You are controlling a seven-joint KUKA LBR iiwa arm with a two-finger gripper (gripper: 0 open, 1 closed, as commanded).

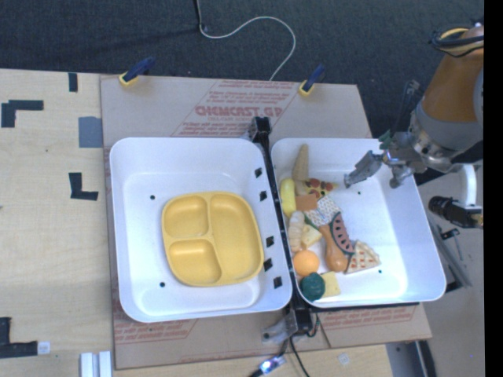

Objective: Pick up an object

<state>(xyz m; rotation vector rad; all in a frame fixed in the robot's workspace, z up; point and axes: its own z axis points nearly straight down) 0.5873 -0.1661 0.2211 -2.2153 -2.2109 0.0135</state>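
Note:
Several toy foods lie heaped along the left side of the right bin. Among them are a tan cone-shaped piece, a hot dog, a watermelon slice, a pizza slice, an orange ball and a green ball. My gripper hangs over the bin's upper right part, to the right of the heap and apart from it. It is open, with nothing between its fingers.
The left bin holds a yellow divided plate. Both bins rest on a cardboard sheet held by two blue-and-yellow clamps. A white cable runs across the dark floor behind.

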